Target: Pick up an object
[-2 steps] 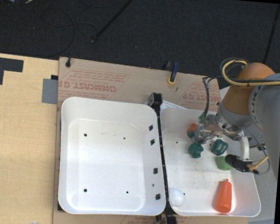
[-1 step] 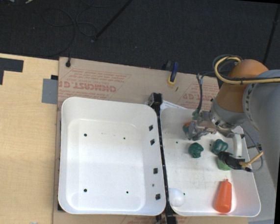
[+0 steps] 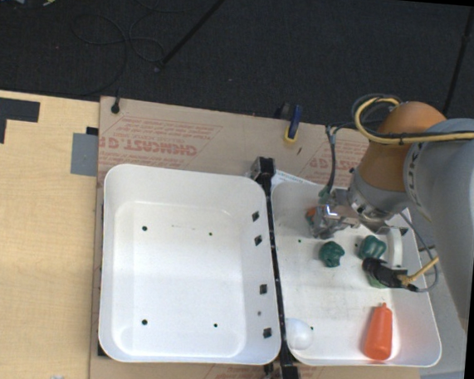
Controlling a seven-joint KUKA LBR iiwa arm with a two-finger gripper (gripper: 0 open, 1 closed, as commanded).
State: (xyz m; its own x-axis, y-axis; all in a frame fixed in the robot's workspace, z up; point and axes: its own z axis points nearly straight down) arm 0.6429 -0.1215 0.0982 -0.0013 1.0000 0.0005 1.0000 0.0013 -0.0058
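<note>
From above, the arm (image 3: 423,161) reaches in over the right bin (image 3: 409,355), its gripper (image 3: 324,221) low near that bin's far edge; whether it is spread or pressed together cannot be told, and nothing shows pinched in it. A dark green lump (image 3: 332,253) lies just beside the gripper, another green piece (image 3: 372,246) further right. An orange bottle (image 3: 379,331) rests toward the near right corner, a white ball (image 3: 299,335) at the near left corner. The left bin (image 3: 122,215) sits alongside.
</note>
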